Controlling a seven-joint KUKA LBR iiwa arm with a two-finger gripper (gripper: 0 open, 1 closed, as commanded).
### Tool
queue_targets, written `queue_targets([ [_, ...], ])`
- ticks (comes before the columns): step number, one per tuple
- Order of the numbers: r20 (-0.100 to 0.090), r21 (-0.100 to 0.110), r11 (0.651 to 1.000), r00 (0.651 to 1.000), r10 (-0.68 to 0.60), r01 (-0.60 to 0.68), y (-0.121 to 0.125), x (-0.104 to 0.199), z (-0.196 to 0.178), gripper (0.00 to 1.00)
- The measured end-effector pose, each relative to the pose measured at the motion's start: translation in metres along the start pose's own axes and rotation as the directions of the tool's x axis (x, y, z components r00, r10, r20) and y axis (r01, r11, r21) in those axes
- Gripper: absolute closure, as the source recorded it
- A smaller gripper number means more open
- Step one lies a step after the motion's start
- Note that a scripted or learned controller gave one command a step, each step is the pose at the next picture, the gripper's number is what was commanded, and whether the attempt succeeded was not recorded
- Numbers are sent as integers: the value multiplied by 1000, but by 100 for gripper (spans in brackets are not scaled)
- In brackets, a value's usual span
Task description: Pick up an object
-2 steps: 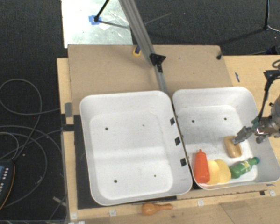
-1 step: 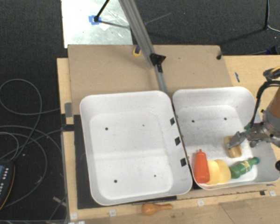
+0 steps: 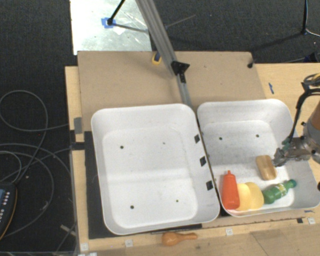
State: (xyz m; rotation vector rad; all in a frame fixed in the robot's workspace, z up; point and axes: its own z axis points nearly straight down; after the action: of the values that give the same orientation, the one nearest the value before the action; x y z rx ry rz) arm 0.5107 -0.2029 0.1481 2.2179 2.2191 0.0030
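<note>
The right bin [image 3: 239,115] holds a tan block [image 3: 266,167], a red-orange bottle [image 3: 229,189], a yellow rounded object [image 3: 251,196] and a green bottle [image 3: 278,191], all near its front right corner. My gripper [image 3: 284,157] hangs at the bin's right side, just to the right of the tan block and a little above it. Nothing shows between its fingers.
The left bin [image 3: 146,168] sits beside the right one. A tan pear-shaped object [image 3: 178,237] lies on the bench in front of the left bin. A grey pole [image 3: 163,44] slants over the back of the bench. Cables lie on the floor at left.
</note>
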Motion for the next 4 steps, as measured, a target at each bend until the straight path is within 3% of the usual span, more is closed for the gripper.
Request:
queue_targets([
  [2, 2, -3, 1000, 1000, -5, 5, 1, 0, -91, 100],
  [3, 1, -1, 1000, 1000, -5, 5, 2, -1, -113, 100],
  [4, -3, 3, 1000, 1000, -9, 9, 0, 51, -101, 100],
])
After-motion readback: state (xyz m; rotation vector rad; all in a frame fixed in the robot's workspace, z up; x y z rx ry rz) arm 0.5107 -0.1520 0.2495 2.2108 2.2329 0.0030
